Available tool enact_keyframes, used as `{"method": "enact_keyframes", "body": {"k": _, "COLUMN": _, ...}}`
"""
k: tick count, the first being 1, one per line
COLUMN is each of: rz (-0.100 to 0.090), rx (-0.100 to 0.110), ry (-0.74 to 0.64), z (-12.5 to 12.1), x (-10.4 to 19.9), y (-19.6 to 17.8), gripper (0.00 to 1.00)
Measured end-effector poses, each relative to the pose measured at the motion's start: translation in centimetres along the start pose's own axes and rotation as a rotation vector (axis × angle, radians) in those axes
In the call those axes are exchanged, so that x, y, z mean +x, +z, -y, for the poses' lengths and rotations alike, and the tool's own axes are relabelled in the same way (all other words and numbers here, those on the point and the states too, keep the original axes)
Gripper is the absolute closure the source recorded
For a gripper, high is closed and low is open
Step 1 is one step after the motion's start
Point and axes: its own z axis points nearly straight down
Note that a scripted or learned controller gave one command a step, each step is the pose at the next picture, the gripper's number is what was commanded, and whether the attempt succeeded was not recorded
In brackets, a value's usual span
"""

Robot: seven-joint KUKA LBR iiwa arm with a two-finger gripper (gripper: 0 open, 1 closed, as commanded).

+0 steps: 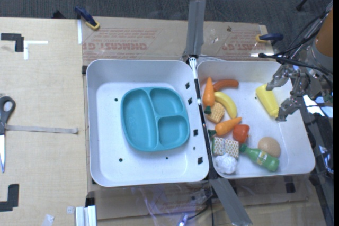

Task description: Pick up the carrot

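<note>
Your gripper (284, 97) sits at the right side of the frame, over the right bin (304, 164), with its two fingers spread apart and nothing between them; the fingertips hang just beside the yellow corn-like piece (266, 100) at the upper right of that bin. The carrot is not there. Two orange pieces could answer to the name: the upright carrot (208, 92) against the bin's left wall, near the upper middle of the frame, and a second, tilted orange carrot-like piece (228, 125) lower down, touching the banana (226, 104) and the red tomato (241, 133). Both lie well to the left of the gripper, across the open floor of the bin. Judging from this, you are at the approach step and must carry the fingers leftward before descending. Choose the upper carrot if you can reach it, but mind that it lies close against the wall and beside the red chili (226, 83), so line the fingers across its narrow width rather than along it. Come down straight and close only once both fingers flank it, lest you nudge the banana or catch the cracker (216, 111) below it.
</note>
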Motion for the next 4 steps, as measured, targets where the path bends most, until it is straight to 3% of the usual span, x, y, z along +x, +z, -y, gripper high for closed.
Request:
{"method": "enact_keyframes", "body": {"k": 1, "rz": -0.001, "rx": -0.001, "ry": -0.125, "z": -7.1, "x": 2.6, "y": 10.9, "gripper": 0.0}}
{"method": "enact_keyframes", "body": {"k": 2, "rz": 0.013, "rx": 0.005, "ry": 0.039, "z": -7.9, "x": 5.9, "y": 13.7, "gripper": 0.0}}
{"method": "enact_keyframes", "body": {"k": 3, "rz": -0.001, "rx": 0.0, "ry": 0.321, "z": -7.8, "x": 0.6, "y": 14.1, "gripper": 0.0}}
{"method": "enact_keyframes", "body": {"k": 4, "rz": 0.001, "rx": 0.001, "ry": 0.52, "z": -7.3, "x": -2.2, "y": 14.1, "gripper": 0.0}}
